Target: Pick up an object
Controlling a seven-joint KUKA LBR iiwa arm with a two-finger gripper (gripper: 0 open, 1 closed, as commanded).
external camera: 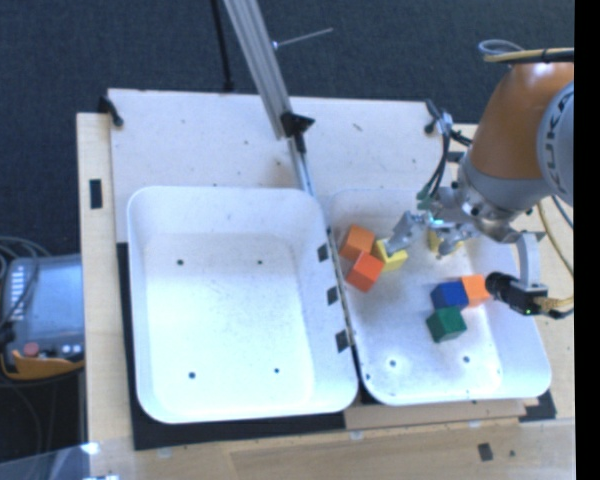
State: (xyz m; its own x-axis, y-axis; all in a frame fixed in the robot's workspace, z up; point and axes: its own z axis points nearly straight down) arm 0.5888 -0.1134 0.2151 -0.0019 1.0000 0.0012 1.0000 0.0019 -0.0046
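The desk [200, 128] carries two white bins. In the right bin [520, 368], toward ten o'clock, the end effector [422, 230] is seen hovering just beside the yellow block [393, 259], fingers spread, nothing held. The approach step is judged in hand; a descent and closing around the block is called for next.

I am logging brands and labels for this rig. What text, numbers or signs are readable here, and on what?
"KU": partial dark letters on the grey arm, cut off at the frame's right side.
Grey box left of the bench: any markings are too blurred to read.
Blocks and bins: no text visible.
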